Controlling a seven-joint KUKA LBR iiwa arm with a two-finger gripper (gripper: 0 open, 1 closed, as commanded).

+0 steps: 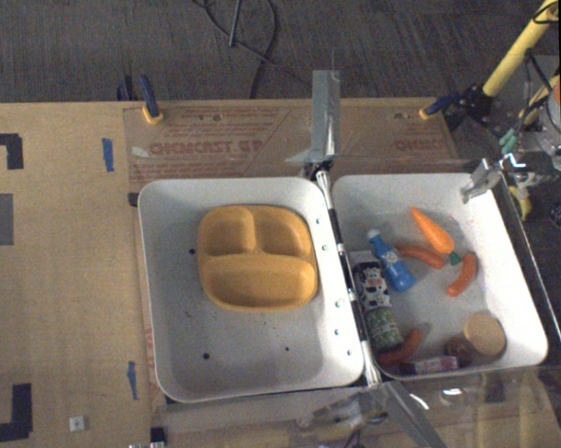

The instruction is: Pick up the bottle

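- The bottle (pixel 390 261) (blue, white cap) lies in the right bin (pixel 517 284), near its left wall, beside orange carrot-like toys (pixel 431 230).
- The gripper (pixel 488 176) sits at that bin's far right corner; whether it is open I cannot tell, and nothing shows in it.
- Judged step: approach not begun; next it must travel left and descend over the bottle.
- The left bin (pixel 174 342) holds a yellow divided tray (pixel 257 257).

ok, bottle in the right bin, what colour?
Blue with a white cap, per the camera view: bottle.
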